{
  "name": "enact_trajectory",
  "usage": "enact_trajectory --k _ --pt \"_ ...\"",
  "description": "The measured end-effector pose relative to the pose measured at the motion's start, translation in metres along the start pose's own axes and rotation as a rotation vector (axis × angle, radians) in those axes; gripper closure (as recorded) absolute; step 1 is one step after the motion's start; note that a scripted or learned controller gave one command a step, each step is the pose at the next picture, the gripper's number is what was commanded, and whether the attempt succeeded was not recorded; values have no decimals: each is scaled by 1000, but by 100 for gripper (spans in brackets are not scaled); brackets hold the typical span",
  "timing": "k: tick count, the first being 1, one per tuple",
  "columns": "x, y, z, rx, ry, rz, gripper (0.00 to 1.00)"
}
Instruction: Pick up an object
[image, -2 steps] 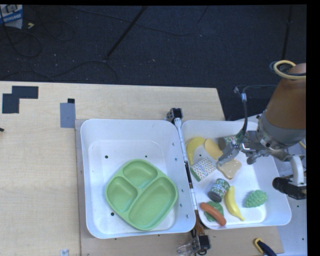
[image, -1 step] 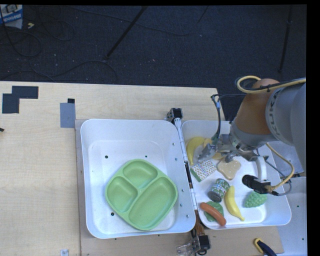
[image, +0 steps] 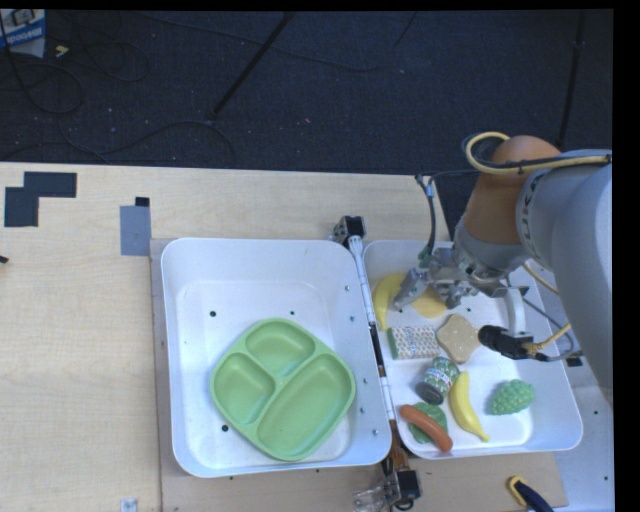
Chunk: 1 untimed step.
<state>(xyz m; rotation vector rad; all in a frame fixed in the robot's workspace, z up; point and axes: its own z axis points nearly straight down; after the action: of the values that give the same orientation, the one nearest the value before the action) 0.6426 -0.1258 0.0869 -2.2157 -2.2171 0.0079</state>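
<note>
The claw (image: 432, 287) hovered low over the yellow lemon-like piece (image: 392, 292) in the right bin (image: 560, 425), its opening indiscernible, apparently approaching; next it needed to close squarely.

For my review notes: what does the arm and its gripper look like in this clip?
The arm is bulky and light grey, with a rounded orange band above the wrist. A pale cable loops near the band, and thinner dark wires trail beside it. The gripper is a small grey metal assembly.

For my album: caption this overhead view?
Arm reaches over toy food in the right bin; green plate in the left bin.
</note>
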Motion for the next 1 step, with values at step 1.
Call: enact_trajectory --k 1 --pt "-30 1 -1 -5 -1 1 0"
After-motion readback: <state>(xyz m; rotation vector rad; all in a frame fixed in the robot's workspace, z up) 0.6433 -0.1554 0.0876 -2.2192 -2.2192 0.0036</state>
